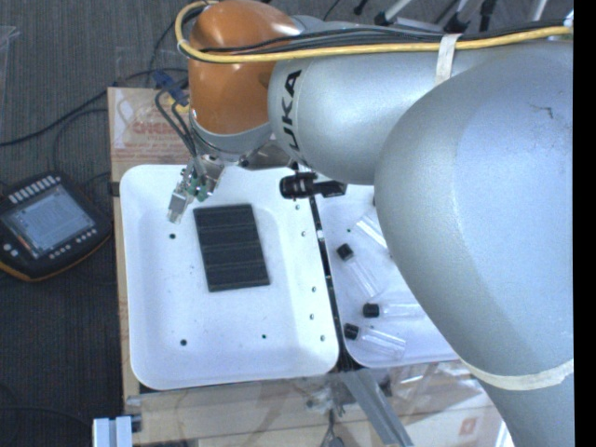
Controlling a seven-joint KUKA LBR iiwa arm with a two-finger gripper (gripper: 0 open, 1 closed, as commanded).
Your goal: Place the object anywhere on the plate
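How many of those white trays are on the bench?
2. The left bin holds a dark ribbed plate, with the gripper above its upper-left corner. The right bin, beside it, is largely covered by the arm.

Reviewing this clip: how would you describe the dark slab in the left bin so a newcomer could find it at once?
Start at the left white bin, the one under the arm's orange band. In its upper middle lies the dark ribbed slab, a flat rectangle just below and right of the gripper. It is the bin's one large dark thing; the rest are tiny black dots.
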